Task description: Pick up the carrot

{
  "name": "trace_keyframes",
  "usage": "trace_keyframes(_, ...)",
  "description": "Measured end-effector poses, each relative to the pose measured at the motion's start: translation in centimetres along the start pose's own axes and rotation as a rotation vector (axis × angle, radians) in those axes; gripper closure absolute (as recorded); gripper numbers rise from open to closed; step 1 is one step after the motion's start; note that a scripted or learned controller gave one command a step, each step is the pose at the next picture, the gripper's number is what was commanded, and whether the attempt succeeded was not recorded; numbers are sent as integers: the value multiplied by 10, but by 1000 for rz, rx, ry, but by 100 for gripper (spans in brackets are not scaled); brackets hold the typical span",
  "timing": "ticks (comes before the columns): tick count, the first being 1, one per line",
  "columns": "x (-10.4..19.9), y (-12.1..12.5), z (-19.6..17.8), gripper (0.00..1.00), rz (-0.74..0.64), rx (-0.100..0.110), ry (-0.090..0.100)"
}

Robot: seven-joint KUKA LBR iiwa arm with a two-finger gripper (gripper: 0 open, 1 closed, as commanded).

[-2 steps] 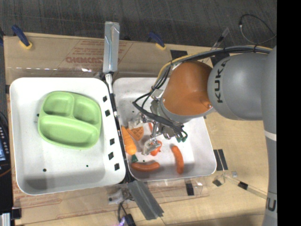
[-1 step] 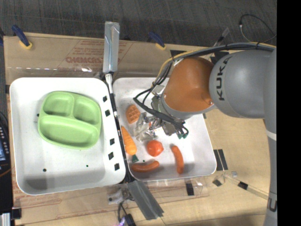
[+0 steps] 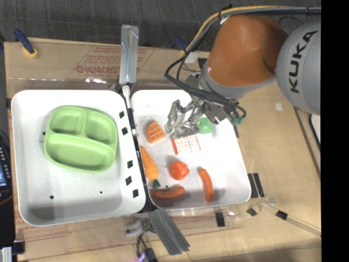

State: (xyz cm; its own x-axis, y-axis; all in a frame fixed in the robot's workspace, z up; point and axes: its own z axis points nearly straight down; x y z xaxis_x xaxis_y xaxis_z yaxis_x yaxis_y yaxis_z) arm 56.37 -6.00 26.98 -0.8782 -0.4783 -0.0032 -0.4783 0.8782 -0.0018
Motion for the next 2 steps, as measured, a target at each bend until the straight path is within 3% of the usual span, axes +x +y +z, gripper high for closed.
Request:
trace_keyframes(1,49,3,24,100,-180,-6,6)
trace_keyframes(2,64,22,45,100,-597,-6,4)
